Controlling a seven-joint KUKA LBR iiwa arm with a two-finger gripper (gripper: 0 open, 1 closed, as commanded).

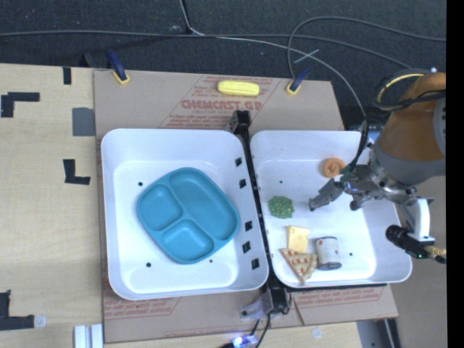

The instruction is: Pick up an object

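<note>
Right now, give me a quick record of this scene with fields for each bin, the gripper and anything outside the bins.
left bin: one blue divided plate, lying flat
right bin: green broccoli piece, orange round piece, yellow cheese block, pizza slice, small grey can on its side
gripper: low over the right bin, fingers apart, nothing between them
nearest to the gripper: the orange round piece and the broccoli piece
outside the bins: yellow corn cob on the cardboard behind them
pick-up: not yet done
</note>
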